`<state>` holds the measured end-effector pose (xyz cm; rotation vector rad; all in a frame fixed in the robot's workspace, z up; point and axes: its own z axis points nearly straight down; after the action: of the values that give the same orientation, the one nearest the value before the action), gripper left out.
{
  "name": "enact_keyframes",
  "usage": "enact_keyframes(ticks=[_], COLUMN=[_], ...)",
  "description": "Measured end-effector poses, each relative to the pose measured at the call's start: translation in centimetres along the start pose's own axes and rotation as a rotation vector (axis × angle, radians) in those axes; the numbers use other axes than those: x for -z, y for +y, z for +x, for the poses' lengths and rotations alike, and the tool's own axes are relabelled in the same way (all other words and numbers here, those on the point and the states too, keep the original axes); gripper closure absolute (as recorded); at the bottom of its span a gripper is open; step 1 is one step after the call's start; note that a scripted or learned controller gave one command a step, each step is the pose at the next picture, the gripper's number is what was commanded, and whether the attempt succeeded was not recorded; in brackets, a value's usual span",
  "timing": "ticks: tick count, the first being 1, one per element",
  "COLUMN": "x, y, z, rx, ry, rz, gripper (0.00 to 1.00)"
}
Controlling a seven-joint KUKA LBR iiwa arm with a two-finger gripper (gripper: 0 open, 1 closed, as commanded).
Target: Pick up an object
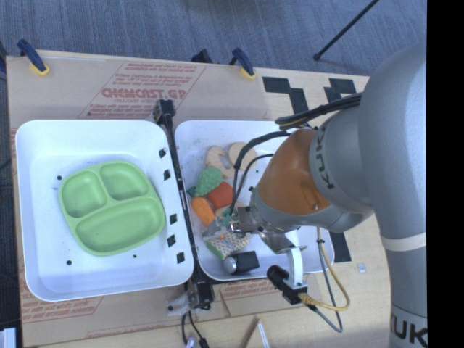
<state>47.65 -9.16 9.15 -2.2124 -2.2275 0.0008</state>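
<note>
Leftward, glossy green three-compartment plate (112, 206), rounded.

Arm (341, 172) bent low, end effector (233, 227) pointing down

Blue-grey carpet floor (109, 9), cardboard-covered bench (217, 78) (red print), blue clamps (32, 56) at its edge
</note>
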Motion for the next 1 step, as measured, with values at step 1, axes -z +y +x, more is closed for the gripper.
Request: enact_keyframes(ticks=[1], x=[0.97], y=[0.02], z=[0.03], rx=[0.006], ry=[0.001], rz=[0.003], gripper=[1.00])
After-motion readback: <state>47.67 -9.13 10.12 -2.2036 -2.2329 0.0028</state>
